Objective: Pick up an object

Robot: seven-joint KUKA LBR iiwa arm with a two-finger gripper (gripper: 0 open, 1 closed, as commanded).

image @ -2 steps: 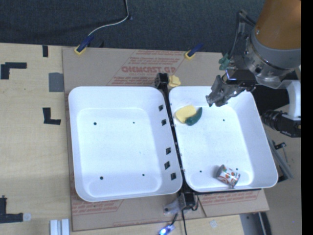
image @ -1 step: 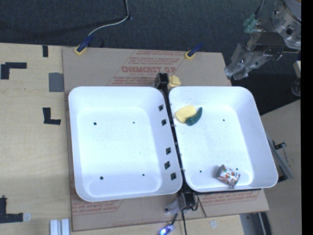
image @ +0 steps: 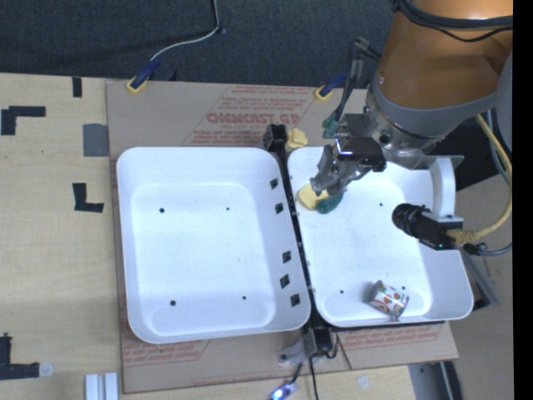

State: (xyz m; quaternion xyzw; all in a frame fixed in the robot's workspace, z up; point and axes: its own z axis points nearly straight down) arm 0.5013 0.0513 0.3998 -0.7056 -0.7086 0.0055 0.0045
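Observation:
My gripper (image: 326, 186) hangs low over the far left part of the right bin (image: 433, 307), its fingers pointing down at two small things by the divider. A pale yellow piece (image: 310, 197) lies right under the fingertips, and a dark teal piece (image: 327, 204) sits against it. The fingers reach to both pieces, but whether they close on either is hidden by the wrist. A small crumpled silver and red wrapper-like object (image: 388, 298) lies near the front right corner of the same bin.
The left bin (image: 133, 223) sits beside the right one, with a row of black clips (image: 287, 257) along the shared divider. Another pale yellow item (image: 296, 137) rests at the right bin's far left corner. A black camera unit (image: 420, 223) juts from the arm over the right bin.

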